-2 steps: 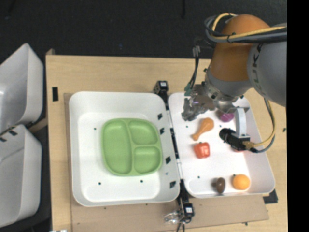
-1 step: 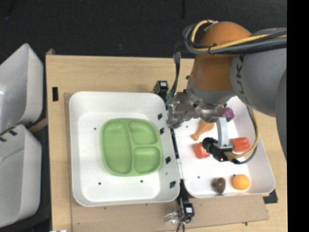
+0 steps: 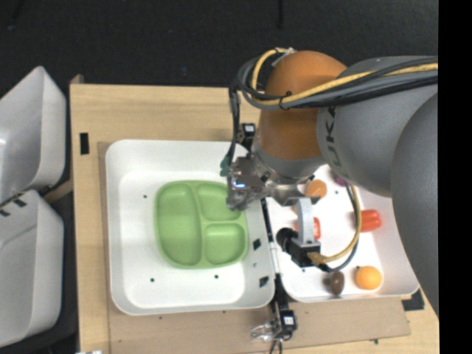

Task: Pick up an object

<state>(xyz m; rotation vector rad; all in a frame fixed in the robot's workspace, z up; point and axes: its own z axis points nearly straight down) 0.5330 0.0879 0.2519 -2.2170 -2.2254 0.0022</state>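
While I watch from the overhead camera, the end effector (image 3: 240, 186) sits low over the upper right corner of the green divided tray (image 3: 200, 223) in the left bin (image 3: 129, 198), and I cannot tell its state because the wrist hides it. For a good pick I would centre on the tray's raised edge or shift to the right bin (image 3: 391, 282), where an orange ball (image 3: 368, 277), a brown piece (image 3: 336, 282) and a red piece (image 3: 370, 219) lie apart. Room is tight beside the wall between the bins, open toward the left bin's bare floor.
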